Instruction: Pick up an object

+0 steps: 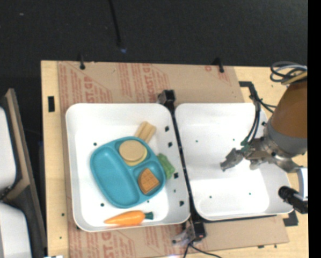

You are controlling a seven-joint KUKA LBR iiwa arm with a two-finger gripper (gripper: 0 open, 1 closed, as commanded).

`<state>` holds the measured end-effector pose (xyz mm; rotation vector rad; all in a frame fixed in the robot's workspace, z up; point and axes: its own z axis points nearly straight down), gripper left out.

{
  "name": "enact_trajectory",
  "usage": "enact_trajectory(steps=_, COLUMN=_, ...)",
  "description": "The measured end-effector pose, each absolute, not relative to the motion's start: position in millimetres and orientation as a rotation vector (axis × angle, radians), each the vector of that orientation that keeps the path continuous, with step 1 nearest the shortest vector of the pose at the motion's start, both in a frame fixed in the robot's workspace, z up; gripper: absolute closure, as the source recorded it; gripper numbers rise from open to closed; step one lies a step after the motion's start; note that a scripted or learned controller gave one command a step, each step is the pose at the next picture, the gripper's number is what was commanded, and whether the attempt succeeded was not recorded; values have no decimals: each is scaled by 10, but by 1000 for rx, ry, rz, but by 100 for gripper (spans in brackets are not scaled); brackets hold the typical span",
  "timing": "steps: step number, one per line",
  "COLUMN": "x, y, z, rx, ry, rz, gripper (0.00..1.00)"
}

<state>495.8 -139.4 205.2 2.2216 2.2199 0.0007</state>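
Two shallow white plastic bins sit side by side on a pale wooden table [53, 144] covered partly by a sheet of brown cardboard with red print [112, 82]. The left bin [77, 128] holds all the objects. A turquoise plastic divided tray [115, 179] lies at a slant near its middle. In the tray's upper compartment rests a round tan disc like a toy biscuit [133, 151], and in the lower right compartment a small orange-brown waffle-patterned square [148, 180]. A short beige wooden block [146, 130] lies just beyond the tray's upper edge, touching or nearly touching it. A small green piece [166, 165] sits against the tray's right side. An orange toy carrot with a green tip [129, 217] lies apart from the tray, near the bin's front wall.

The grey arm with its orange band [290, 117] reaches in from the right over the right bin [214, 117]. Its hand [231, 160] hangs low above the bin's floor, pointing left, well apart from every object. Whether it is wide or narrow cannot be told; nothing shows in it.
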Motion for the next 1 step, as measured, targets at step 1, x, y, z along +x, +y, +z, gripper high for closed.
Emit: enact_trajectory(steps=1, x=5474, y=-1870, z=2662, rx=2220, ry=2216, rz=3, gripper=0)
